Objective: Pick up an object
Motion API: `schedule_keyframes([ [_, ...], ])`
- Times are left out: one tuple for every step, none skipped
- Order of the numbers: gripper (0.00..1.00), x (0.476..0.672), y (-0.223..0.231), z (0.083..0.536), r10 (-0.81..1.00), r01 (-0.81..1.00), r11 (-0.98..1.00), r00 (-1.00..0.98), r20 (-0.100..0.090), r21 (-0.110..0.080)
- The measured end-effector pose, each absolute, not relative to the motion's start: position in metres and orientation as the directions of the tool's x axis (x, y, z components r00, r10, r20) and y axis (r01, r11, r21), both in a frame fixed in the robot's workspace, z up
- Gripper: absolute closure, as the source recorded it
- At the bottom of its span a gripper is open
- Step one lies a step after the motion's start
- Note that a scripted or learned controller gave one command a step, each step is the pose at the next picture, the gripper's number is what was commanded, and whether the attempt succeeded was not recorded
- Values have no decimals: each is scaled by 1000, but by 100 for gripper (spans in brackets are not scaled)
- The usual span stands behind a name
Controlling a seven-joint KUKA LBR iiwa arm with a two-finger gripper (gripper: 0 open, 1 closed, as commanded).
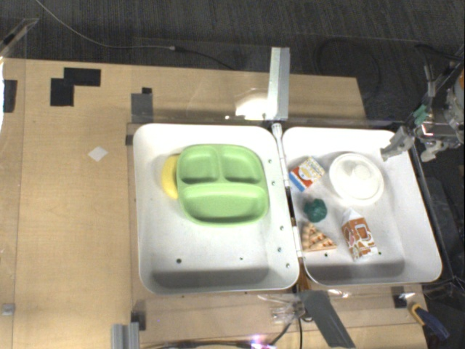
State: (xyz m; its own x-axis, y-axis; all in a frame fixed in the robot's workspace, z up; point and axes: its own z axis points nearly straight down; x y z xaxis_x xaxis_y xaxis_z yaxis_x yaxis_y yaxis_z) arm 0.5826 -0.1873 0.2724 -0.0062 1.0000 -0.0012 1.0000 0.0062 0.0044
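Down front in the right bin [429, 264] lie a waffle snack [317, 237] and brown packet [359, 238], near a white bowl [356, 177]. Whether the tool [398, 142], at the bin's far corner, is open can't be told.

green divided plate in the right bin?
No, the green divided plate lies in the left bin, partly over a yellow object.

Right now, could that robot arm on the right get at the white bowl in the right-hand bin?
Probably yes. The gripper sits at the right bin's upper right corner, and the white bowl lies just inside it, with nothing stacked on top. The small packets lie beside it, not between.
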Motion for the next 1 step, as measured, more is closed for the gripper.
schedule_keyframes([
  [0,544,-189,155,997,997,72,-72,-1,3],
])
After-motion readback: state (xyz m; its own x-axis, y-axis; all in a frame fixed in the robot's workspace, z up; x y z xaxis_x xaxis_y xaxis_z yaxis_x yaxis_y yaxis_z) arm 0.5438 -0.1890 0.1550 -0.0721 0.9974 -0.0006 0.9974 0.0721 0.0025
